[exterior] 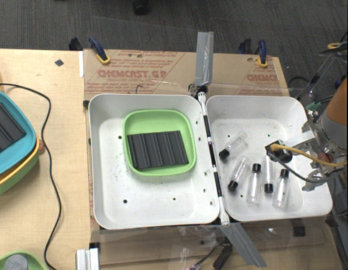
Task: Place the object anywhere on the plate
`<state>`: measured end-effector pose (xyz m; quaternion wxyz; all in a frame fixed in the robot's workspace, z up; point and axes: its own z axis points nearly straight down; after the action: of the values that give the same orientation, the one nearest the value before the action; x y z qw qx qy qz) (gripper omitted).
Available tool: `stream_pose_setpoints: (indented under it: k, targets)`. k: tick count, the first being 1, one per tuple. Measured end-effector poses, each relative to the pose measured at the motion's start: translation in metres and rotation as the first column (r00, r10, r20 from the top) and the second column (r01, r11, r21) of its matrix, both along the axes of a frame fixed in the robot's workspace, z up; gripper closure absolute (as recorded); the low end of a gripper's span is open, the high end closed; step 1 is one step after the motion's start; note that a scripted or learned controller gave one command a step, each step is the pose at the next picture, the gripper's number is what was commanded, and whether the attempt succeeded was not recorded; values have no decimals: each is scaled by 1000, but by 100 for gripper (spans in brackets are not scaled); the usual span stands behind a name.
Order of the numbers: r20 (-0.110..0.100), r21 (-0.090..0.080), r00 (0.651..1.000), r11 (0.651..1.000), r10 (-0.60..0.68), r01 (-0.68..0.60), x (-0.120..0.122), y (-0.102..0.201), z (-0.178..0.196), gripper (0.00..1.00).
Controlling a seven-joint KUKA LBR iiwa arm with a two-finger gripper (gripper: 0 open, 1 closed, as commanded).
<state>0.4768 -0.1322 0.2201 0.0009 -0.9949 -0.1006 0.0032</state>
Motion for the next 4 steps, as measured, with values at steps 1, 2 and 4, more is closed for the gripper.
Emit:
stream_pose_setpoints:
  k: [1,2,4]
  targets:
    - [0,-1,1000,1000,4,-4,0,-82,23,0]
    - [0,-1,1000,1000,1,-1,0,48,34,0]
    - [0,-1,1000,1000,-2,2,0,-74,29,0]
